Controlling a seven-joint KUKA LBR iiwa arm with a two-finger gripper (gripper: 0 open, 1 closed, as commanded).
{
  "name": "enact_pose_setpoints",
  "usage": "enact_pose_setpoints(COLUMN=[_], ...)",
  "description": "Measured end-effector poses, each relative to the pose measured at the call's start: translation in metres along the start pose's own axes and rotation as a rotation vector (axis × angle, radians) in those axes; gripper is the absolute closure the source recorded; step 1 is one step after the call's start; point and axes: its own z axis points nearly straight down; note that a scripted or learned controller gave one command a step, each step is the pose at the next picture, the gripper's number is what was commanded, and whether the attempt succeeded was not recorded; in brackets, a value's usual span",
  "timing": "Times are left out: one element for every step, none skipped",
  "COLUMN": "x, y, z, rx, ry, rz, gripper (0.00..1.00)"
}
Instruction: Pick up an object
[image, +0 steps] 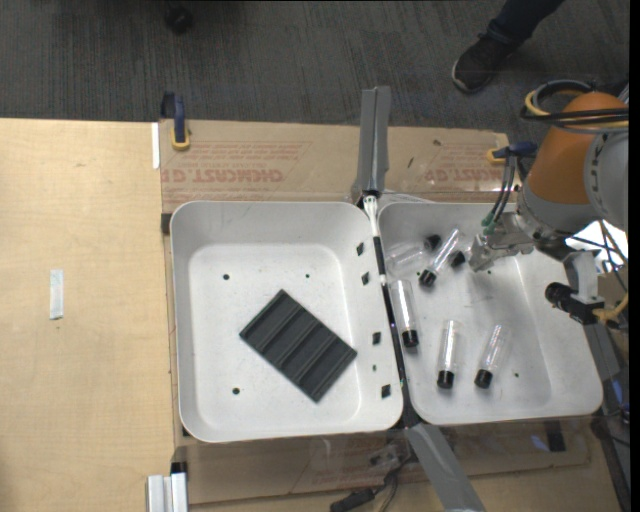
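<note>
Several small clear vials with black caps are seen in the right bin: one vial lies tilted at about eleven o'clock of that bin's floor, just beside the gripper; a longer one lies along the nine o'clock wall; two more rest near six o'clock, close together but apart. The gripper is lowered over the bin's twelve o'clock region, and whether it is open or closed, or has anything in it, cannot be told from this angle. The vials are judged to be light, rigid and smooth, so they are likely to roll or slip if nudged; a hold across the middle of the barrel, square to its length, is judged safest, and a hard squeeze is best avoided if they are brittle. In the left bin a dark ribbed flat block lies diagonally at the centre. Both bins are set on a cardboard-covered surface, with a pale wooden board at nine o'clock, dark carpet at twelve o'clock, and a shoe visible at about one o'clock.
</note>
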Motion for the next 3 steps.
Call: enact_pose_setpoints(x=[0.000,0.024,-0.005], y=[0.000,0.025,0.029], z=[0.000,0.016,-0.029], rx=[0.001,0.035,0.005], ry=[0.000,0.006,0.001], rz=[0.000,0.019,-0.021], gripper=[0.00,0.00,0.00])
